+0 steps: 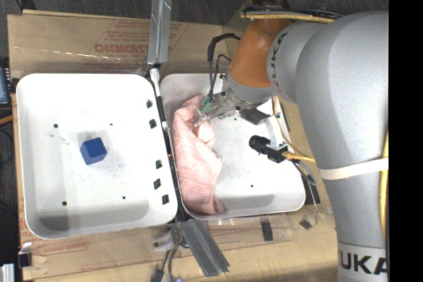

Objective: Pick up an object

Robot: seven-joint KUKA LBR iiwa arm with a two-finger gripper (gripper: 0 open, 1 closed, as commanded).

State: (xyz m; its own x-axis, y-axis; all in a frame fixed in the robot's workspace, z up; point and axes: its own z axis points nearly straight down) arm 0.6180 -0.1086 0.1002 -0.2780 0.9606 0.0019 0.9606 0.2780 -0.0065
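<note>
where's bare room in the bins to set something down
Left bin: open floor all around the blue cube, widest between the cube and the divider and along the far wall. Right bin: crowded; the pink cloth fills its left side and the gripper sits at the cloth's top. A bare patch remains near the front right corner.

A pink cloth point(196, 158) lies crumpled along the left wall of the right bin point(264, 198). The gripper point(215, 105) sits at the cloth's upper end, below the arm's orange band point(254, 56). Left of the cloth, past the divider, a blue cube point(93, 150) rests in the left bin point(39, 96).
</note>
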